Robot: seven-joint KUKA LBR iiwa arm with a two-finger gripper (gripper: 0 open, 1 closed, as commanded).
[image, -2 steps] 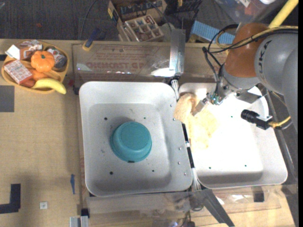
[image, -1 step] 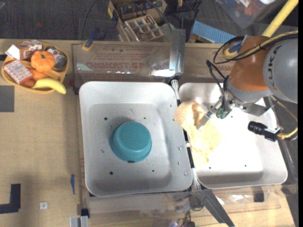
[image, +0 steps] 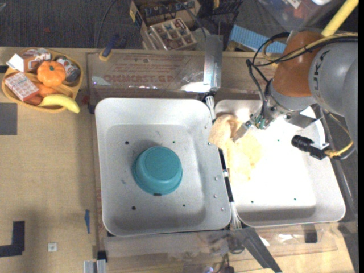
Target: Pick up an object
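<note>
Cloth (image: 238, 145), pale yellow, soft and crumpled, lies at the left edge of the right-hand white bin (image: 296, 201), one bunched end heaped against the wall between the bins. Fingers of the gripper (image: 245, 128) point down at its upper edge, touching or just above it; whether they are parted or closed cannot be told. An upturned round teal bowl (image: 158, 170) sits in the left bin (image: 114, 129).

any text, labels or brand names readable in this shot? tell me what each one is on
"KUKA", partly seen, running vertically on the grey arm at the right.
Reddish print on the cardboard panel behind the left bin: too blurred to read.
Printing on the small boxes in the yellow fruit bowl: too small to read.
Nothing written on the teal bowl or the right bin.
</note>
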